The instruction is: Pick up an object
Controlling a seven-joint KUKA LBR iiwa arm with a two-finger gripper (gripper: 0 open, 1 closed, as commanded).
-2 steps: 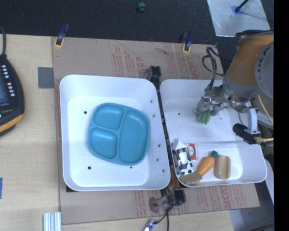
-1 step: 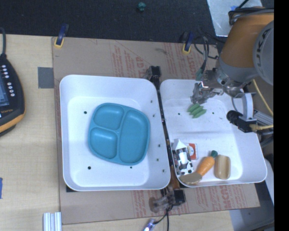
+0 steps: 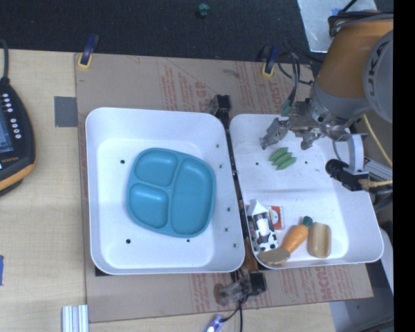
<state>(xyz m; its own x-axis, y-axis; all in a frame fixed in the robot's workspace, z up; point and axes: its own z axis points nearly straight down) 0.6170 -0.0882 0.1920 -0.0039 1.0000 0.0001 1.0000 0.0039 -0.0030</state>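
Observation:
My gripper [image 3: 288, 140] hangs over the far part of the right bin [image 3: 353, 206] with its two fingers spread open and nothing between them. Just below the fingertips a small green pea pod [image 3: 282, 158] lies on the bin floor. Near the front of that bin lie an orange carrot [image 3: 295, 238], a tan bread piece [image 3: 319, 240] and a small white, red and black packet [image 3: 264, 225]. The left bin [image 3: 107, 144] holds a blue divided plate [image 3: 171, 192].
A teach pendant [image 3: 3, 138] rests on the bench at the far left. Clamps [image 3: 88, 50] pin the cardboard sheet at the back. The bins touch along a central wall [image 3: 233, 178]. Bare floor shows in the middle of the right bin.

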